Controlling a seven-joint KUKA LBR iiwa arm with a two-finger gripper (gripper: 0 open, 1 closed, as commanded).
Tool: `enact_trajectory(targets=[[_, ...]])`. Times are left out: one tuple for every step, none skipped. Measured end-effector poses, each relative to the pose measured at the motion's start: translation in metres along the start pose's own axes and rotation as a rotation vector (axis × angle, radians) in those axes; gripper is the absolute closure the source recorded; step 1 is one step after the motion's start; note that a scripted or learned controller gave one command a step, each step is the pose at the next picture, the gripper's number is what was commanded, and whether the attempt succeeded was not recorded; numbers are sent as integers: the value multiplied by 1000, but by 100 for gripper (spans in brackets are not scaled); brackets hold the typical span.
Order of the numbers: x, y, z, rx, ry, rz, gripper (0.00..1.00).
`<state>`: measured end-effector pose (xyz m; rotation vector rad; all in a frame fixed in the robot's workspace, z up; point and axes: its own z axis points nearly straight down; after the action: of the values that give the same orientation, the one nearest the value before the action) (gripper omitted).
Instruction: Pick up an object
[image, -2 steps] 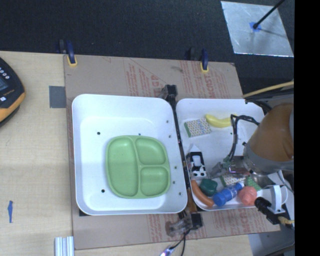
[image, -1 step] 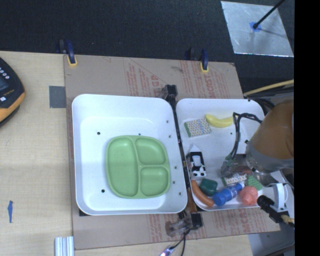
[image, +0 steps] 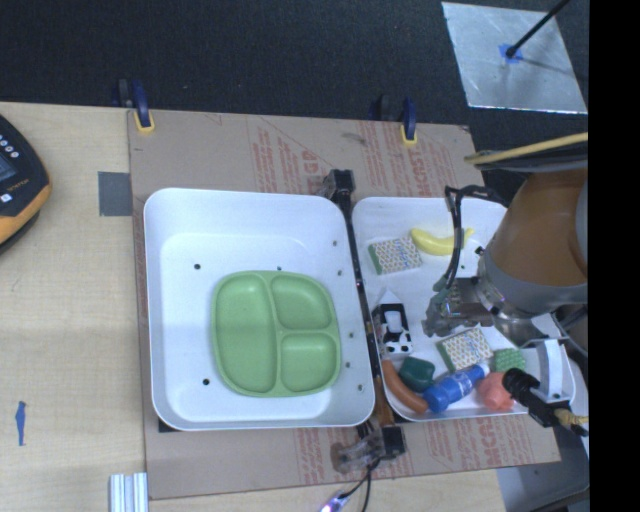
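Bins sit side by side on a brown cardboard sheet (image: 300, 140) clamped to the bench. The left bin (image: 180, 235) holds a green divided plate (image: 275, 333) lying flat near its middle. The right bin (image: 372, 215) is crowded with small things, and the arm (image: 540, 245) reaches over it from the right, its orange band above the wrist.

The gripper (image: 450, 312) hangs low over the middle of the right bin; whether it is open or closed cannot be told from this view, and nothing is seen held in it. Just below it and slightly to its right lies a checkered pad (image: 466, 349), close to the gripper's tip. A second checkered pad (image: 396, 254) lies up and to the left, with a yellow banana (image: 436, 240) beside it near the bin's far wall. A black-and-white toy (image: 392, 330) lies left of the gripper. Along the near wall lie a blue bottle (image: 452, 389), a dark green block (image: 417, 372) and an orange piece (image: 496, 393).
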<state>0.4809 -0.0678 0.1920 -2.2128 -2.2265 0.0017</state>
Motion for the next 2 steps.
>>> enact_trajectory(targets=[[-74,75,-9,-1,-2,4,100],[-73,75,-9,0,-1,3,0]])
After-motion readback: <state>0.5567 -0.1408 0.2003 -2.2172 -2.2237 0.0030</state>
